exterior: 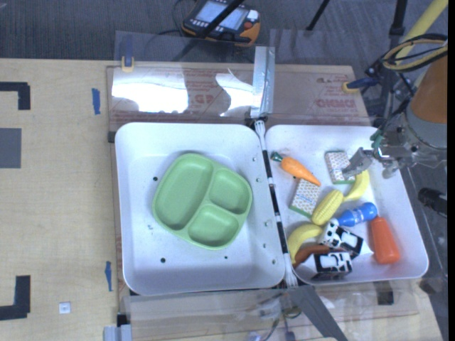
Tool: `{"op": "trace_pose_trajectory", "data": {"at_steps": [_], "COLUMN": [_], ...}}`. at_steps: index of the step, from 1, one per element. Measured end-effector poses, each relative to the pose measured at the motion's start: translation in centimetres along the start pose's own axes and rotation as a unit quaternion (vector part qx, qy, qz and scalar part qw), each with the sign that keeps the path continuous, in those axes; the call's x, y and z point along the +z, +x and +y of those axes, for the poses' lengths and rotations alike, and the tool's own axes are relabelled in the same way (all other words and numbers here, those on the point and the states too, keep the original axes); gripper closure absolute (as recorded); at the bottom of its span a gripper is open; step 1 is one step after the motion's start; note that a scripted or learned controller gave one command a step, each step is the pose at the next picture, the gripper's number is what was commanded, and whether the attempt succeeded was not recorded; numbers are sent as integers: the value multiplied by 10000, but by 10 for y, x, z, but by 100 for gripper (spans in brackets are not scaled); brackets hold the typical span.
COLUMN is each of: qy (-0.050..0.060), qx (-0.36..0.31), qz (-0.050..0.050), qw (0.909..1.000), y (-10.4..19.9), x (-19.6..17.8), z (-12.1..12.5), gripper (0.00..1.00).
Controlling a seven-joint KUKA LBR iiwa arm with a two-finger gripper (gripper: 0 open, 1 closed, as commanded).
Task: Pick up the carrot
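The end effector [357, 163] is hovering, grip unreadable from here, while the carrot [298, 168] is lying ungrasped at its nine o'clock.

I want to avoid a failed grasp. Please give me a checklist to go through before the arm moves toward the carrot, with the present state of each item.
1. Carrot in view: ok. The carrot lies in the upper left part of the right bin.
2. Carrot free on top: ok. Nothing covers it.
3. Room around it: cannot tell. A checkered card lies close below its tip; whether they touch is unclear.
4. Hand over the carrot: not ok. The hand sits to the carrot's right, over a second card and a banana.
5. Hand free of objects: cannot tell.
6. Finger opening: cannot tell.
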State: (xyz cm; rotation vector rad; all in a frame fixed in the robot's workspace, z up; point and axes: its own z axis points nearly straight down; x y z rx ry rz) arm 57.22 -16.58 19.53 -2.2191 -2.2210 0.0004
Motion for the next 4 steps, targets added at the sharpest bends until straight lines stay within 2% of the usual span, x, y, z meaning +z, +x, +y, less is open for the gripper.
{"op": "trace_pose_trajectory", "data": {"at_steps": [1, 2, 3, 4], "qy": [5, -30, -29, 149], "qx": [-628, -1424, -1425, -355], "qz": [0, -15, -12, 3], "qw": [9980, 9898, 9898, 9993], "y": [71, 67, 68, 76], "x": [54, 109, 98, 19], "z": [34, 71, 71, 88], "gripper": [0, 0, 100, 100]}}
